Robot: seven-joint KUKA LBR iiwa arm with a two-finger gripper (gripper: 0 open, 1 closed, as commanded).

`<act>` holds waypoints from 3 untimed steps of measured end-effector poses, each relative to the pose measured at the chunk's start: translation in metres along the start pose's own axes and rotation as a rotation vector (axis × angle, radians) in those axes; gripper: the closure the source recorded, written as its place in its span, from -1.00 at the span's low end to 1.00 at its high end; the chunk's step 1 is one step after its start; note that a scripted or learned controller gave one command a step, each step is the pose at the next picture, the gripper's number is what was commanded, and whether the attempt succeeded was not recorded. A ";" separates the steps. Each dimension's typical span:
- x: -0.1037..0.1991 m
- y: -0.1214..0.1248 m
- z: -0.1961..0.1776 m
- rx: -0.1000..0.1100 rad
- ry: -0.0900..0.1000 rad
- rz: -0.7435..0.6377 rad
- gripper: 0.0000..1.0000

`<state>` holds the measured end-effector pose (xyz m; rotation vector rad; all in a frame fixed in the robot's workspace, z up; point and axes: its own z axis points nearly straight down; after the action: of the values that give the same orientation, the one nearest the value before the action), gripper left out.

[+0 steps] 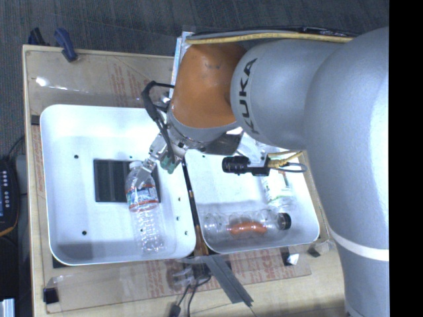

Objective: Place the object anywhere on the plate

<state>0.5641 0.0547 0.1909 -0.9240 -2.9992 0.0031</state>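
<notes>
Claw (160, 154) sits over the inner edge of the left bin (59, 177), right at the neck end of the bottle (144, 207). Can't tell how far it's open, or whether it has the bottle; the wrist hides that.

Bottle lies in the left bin, cap end up toward the claw, base near the bin's near rim. Its upper part overlaps the right edge of the plate (109, 180), a dark flat rectangle near the bin's middle; the rest is on white floor.

Room: open floor left of and behind the plate, and along the left wall. Tight on the right, with the bottle close to the wall shared with the right bin (301, 203).

Bottle is clear, ribbed plastic, red-and-white label around the middle.

Right bin has another clear bottle (244, 224) lying along the near wall, something orange inside, dark cap at its right end. A black cylinder (241, 166) sticks out below the arm (297, 98), which covers most of that bin's far half.
</notes>
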 end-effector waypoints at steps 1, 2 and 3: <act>0.033 -0.024 -0.089 -0.004 -0.006 -0.240 -1.00; 0.036 0.009 0.000 0.000 0.000 -0.045 -1.00; 0.034 0.009 -0.010 -0.001 -0.002 -0.047 1.00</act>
<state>0.5410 0.0818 0.2011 -0.8538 -3.0222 0.0029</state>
